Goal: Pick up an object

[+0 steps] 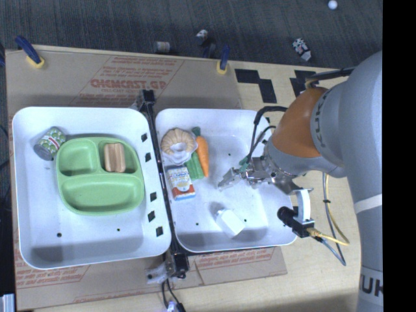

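The gripper [225, 179] sits low in the middle of the right bin [257, 236], coming in from the right of the frame, and its two fingers look spread a bit with nothing between them, just bare white bin floor. Below it and a touch left there's a small white block [229, 221], near but not touching. Up and left of the gripper is a little cluster against the bin's left side: a carrot [203, 155], a green piece [194, 167] right beside it, a tan round pastry thing [177, 142] above, and a small carton [181, 181] below.

Over in the left bin [39, 239] there's a green divided tray [97, 194] with a wooden block [114, 156] in its upper right compartment, plus a can [48, 142] tucked at the tray's upper left corner.
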`<state>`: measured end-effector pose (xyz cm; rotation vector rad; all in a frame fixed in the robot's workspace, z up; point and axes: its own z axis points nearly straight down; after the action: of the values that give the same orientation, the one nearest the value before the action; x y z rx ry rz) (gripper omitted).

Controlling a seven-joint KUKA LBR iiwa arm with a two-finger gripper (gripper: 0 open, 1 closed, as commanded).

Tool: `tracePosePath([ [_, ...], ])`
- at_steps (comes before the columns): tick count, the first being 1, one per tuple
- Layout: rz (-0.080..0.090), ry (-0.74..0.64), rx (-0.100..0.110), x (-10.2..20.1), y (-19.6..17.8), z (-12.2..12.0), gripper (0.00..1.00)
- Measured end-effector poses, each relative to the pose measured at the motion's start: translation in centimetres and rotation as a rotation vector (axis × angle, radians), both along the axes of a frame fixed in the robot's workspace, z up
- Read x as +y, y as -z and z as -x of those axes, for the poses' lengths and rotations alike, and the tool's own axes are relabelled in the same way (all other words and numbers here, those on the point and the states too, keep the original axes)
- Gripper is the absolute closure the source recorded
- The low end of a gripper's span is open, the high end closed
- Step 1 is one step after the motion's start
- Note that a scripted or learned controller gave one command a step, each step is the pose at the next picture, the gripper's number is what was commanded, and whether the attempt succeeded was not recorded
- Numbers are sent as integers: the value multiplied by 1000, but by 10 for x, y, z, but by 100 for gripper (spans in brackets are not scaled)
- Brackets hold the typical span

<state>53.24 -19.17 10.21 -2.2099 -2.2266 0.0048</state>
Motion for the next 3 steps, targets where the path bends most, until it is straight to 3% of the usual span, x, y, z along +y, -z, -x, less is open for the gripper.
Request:
tracePosePath([
  [1,-1,2,-1,43,-2,57,0],
  [2,-1,-1,-3,95,11,56,0],
  [3,0,-6,-3,95,1,55,100],
])
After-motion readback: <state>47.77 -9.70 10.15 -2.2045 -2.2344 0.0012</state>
